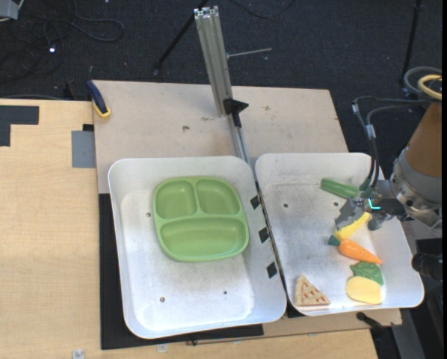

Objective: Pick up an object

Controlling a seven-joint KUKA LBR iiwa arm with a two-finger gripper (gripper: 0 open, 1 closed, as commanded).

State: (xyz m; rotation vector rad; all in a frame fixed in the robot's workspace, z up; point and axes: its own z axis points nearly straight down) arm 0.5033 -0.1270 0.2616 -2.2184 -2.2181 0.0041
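Observation:
My gripper (353, 217) is low in the right bin (298, 178), reaching in from the right edge. Directly under and against it lies a small yellow toy (349, 231) with a dark green end. A green pod-shaped toy (338, 188) lies just behind the gripper. An orange carrot (360, 251) rests just in front of it. Nearer the front edge sit a yellow fruit with a green leaf (365, 289) and a tan waffle wedge (310, 293). Whether the yellow toy is held cannot be made out.
The left bin (134, 290) holds a green divided plate (199, 218). A metal post (214, 62) stands behind the bins, with a black divider strip (259, 215) between them. The arm's body (425, 170) fills the right side.

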